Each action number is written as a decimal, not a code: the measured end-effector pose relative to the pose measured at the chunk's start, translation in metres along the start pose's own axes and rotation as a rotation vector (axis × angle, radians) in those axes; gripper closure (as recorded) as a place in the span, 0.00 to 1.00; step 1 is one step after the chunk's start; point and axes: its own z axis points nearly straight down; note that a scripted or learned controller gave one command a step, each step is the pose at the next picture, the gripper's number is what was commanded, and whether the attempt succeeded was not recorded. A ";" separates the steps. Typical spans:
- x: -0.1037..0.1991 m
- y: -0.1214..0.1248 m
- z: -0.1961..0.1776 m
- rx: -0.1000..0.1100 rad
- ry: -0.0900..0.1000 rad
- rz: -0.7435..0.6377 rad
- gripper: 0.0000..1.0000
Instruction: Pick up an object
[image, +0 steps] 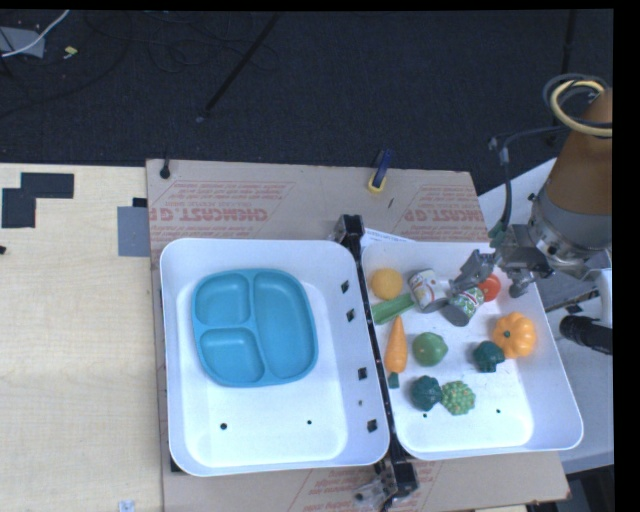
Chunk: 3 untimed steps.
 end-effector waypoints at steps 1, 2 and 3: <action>0.000 0.002 -0.006 -0.012 -0.002 -0.002 0.00; 0.009 0.006 0.047 -0.006 0.000 -0.002 0.00; 0.010 0.004 0.091 -0.006 0.000 -0.002 0.00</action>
